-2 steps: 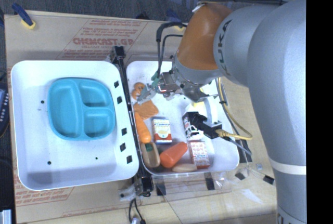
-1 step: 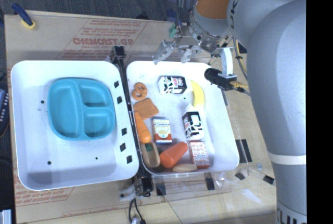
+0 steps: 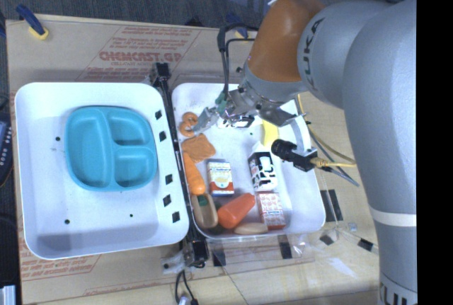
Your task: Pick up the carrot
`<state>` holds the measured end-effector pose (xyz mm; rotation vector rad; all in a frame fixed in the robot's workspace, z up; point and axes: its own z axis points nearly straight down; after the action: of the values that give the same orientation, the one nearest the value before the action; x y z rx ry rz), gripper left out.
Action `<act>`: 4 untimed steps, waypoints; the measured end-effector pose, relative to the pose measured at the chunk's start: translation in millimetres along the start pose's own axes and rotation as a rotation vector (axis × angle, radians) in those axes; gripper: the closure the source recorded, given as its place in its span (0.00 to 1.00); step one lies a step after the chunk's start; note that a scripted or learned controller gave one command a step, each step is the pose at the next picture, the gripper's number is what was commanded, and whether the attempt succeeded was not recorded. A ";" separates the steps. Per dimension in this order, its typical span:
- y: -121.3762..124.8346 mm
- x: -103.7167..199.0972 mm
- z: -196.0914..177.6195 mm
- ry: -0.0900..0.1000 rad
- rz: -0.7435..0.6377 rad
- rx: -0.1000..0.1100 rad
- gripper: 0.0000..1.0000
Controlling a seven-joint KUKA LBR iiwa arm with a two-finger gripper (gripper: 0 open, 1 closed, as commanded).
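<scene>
In the right-hand bin (image 3: 311,187), near the middle of the frame, the gripper (image 3: 212,114) hangs low over the upper left corner of the clutter, its metal fingers pointing toward frame left; whether they are parted or closed I cannot tell, and nothing is visibly caught between them. The carrot (image 3: 195,174) lies along the bin's left wall, just inside the divider, below the gripper in the picture and slightly to its left. Its long axis runs nearly up and down the frame, tilted a little so the upper end leans left. Between gripper and carrot sit a small orange ring-shaped piece (image 3: 189,123) and a tan lump (image 3: 199,147), the lump touching or nearly touching the carrot's upper end. A small juice carton (image 3: 221,177) stands just right of the carrot, and a red-orange pepper-like piece (image 3: 236,210) lies lower right of it. The coming move likely calls for travelling down-frame and closing across the carrot's short width, with little room beside the wall. The left bin (image 3: 28,155) holds a blue divided tray (image 3: 111,148).
</scene>
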<state>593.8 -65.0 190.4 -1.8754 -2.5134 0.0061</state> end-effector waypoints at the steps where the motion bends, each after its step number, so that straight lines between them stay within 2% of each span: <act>1: 30.3 -25.8 -31.0 -0.004 0.050 -0.008 0.00; 2: -32.2 15.3 0.3 -0.001 -0.132 -0.002 0.00; 3: 0.2 -35.0 97.9 -0.004 -0.136 -0.007 0.00; 4: 0.6 -34.4 87.5 -0.004 -0.142 -0.006 1.00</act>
<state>603.6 -97.8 102.7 -1.6963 -2.6457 0.0015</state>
